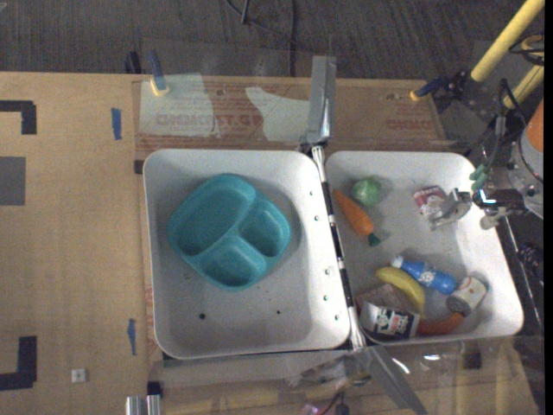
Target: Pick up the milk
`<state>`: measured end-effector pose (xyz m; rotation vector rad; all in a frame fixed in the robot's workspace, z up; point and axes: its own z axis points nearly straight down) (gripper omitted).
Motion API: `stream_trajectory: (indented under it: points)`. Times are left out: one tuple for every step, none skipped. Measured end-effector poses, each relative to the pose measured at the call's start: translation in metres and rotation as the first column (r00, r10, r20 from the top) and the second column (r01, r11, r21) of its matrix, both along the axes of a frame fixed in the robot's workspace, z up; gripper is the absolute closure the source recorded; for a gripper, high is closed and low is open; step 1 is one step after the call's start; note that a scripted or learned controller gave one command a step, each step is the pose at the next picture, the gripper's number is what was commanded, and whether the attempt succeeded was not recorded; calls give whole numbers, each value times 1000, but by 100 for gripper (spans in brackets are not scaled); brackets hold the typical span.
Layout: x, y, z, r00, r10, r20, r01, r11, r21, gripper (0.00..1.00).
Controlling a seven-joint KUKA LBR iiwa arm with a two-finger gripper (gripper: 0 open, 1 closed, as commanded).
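Observation:
The milk (427, 199), a small white and red carton, lies in the back part of the right bin (510, 275). My gripper (451, 208) reaches in from the right and sits low, just to the right of the carton and close against it. Whether it touches the carton is unclear. The arm's wrist (505, 188) hangs over the bin's right rim.
The right bin also holds a carrot (356, 214), a green vegetable (369, 190), a blue and white bottle (425, 275), a banana (402, 286), a small can (467, 294) and a dark carton (389, 320). A teal divided plate (229, 230) lies in the left bin (164, 318).

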<state>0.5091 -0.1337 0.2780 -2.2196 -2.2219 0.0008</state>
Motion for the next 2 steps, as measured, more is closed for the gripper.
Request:
stream_trajectory:
  points:
    - [60,28,-128,999,44,0,-44,999,0,0]
    - [68,14,-157,950,-312,1,312,950,-1,0]
